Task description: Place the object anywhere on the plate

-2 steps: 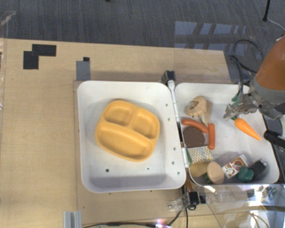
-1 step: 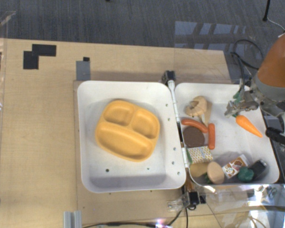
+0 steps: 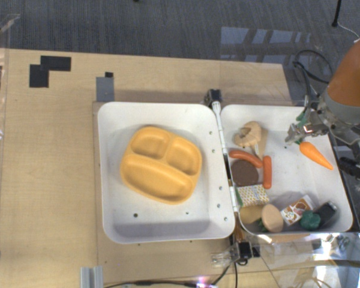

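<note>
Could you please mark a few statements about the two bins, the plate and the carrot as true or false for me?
1. The yellow plate lies in the left bin. True.
2. The carrot rests on the plate. False: it is in the right bin, near its far right side, just below the gripper.
3. The plate has separate compartments. True.
4. Food items are piled on the plate. False: they lie in the right bin, including two sausages and a brown round patty.
5. The arm enters from the left of the view. False: it reaches in from the right.
</note>
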Available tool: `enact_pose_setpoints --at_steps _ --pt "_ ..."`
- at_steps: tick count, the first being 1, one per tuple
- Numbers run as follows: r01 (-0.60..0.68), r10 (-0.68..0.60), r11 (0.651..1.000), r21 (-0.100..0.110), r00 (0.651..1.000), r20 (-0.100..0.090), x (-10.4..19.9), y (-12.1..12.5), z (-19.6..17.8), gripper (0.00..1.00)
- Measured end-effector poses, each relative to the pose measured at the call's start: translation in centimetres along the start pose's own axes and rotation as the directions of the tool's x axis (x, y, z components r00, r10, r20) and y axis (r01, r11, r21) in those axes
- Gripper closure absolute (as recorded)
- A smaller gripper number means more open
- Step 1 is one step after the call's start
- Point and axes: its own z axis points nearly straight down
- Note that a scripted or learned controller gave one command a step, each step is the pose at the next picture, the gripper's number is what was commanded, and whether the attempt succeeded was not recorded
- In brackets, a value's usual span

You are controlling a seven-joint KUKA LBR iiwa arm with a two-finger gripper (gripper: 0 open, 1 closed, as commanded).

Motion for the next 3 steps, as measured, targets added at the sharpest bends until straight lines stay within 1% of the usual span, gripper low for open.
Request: enact_pose_setpoints --at_steps 3 --pt "0.020 -0.020 0.999 -0.026 1.000 0.013 0.0 0.9 -3.5 1.00"
